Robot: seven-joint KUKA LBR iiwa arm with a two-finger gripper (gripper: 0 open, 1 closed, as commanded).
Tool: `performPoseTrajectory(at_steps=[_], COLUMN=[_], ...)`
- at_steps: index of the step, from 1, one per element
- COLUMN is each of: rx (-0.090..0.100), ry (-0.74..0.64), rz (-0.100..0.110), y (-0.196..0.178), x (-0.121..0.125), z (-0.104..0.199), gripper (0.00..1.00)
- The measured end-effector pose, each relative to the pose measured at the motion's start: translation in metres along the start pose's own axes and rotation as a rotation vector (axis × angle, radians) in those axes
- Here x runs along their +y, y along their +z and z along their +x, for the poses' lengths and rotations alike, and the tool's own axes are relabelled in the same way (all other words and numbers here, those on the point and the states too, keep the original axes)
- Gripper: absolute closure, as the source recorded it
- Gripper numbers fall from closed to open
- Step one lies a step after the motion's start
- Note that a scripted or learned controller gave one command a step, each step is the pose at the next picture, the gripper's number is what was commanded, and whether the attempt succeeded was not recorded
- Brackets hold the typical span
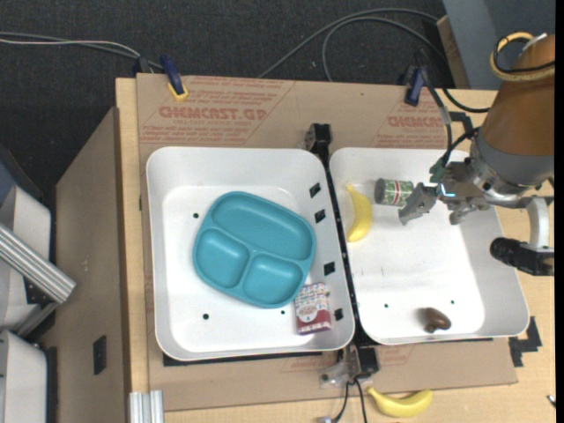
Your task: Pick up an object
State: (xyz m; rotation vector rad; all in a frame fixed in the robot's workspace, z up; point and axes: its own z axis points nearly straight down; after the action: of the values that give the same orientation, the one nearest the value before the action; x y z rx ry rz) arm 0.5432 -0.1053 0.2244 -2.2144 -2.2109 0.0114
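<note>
My gripper [438, 208] hangs over the right bin [493, 320], near its upper middle, open with nothing between its fingers. Just to its left a small jar [393, 190] with a green band lies on its side, close to the left fingertip. A yellow banana [358, 216] rests against the bin's left wall. A small brown lump [434, 321] sits near the bin's front edge. The left bin [167, 263] bears a teal divided plate [254, 248] and a red and white packet [312, 308] at its front right corner.
A black divider [333, 227] runs between the two bins. A second banana [402, 401] lies on the bench in front of the bins. Clamps [174, 82] and cables sit along the back edge. The right bin's middle floor [414, 271] is bare.
</note>
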Motion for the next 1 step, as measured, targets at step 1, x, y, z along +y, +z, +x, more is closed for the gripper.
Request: performPoseTrajectory(at_steps=[1], rx=[-0.002], ry=[-0.003], rz=[-0.012], y=[-0.0058], x=[0.0024], z=[0.0002], gripper=[0.00])
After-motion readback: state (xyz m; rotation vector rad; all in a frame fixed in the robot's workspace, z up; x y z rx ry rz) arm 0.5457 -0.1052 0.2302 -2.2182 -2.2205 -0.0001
